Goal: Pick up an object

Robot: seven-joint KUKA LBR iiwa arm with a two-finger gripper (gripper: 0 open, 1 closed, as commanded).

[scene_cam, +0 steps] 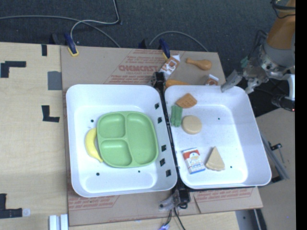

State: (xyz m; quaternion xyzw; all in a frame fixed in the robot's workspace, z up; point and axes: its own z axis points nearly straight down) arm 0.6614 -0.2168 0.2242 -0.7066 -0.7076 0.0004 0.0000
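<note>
The right bin (249, 143) holds an orange toast-like piece (186, 100), a green stick (176, 115), a round tan biscuit (192, 124), a small red and white box (193, 160) and a tan wedge (215, 159). My gripper (239, 84) hovers over the bin's far right corner, above and to the right of these items. Its fingers (229, 84) are spread, so it is open with nothing between them. The grey arm with its orange band (282, 30) rises behind it.
The left bin (76, 109) holds a green divided plate (128, 139) with a yellow banana (91, 145) at its left. Behind the bins, on the cardboard, lie a tan drumstick (199, 63) and a small packet (169, 65). Cables run across the dark floor.
</note>
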